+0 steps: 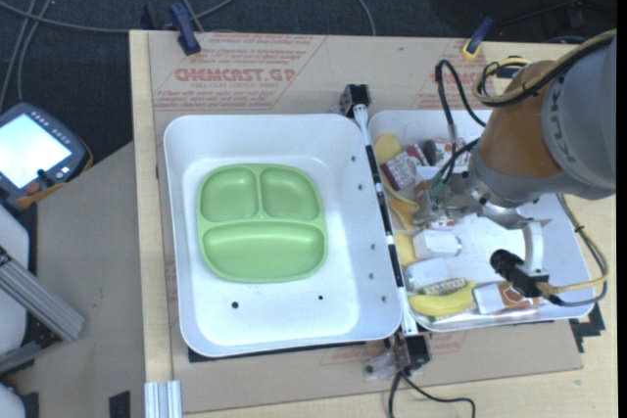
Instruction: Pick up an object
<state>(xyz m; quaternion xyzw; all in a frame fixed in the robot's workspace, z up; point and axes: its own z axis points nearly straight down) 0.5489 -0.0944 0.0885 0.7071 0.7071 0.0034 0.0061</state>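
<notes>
The right bin [578, 255] holds a jumble of small things. A red and white packet [402, 171] and a yellow piece [389, 149] lie at its far left. A white block [443, 245] and a white box [426, 270] sit near the middle. A banana [441, 301] lies along the front edge, beside a brown packet [516, 297]. My gripper [434, 204] hangs low over the left part of this bin, just right of a yellow strip [400, 210] and above the white block. The wrist hides its tips.
The left bin [186, 308] holds a green divided plate [262, 222]. A black clamp [355, 98] and a divider rail [384, 210] separate the two bins. The grey arm [568, 127] covers the right bin's far right corner.
</notes>
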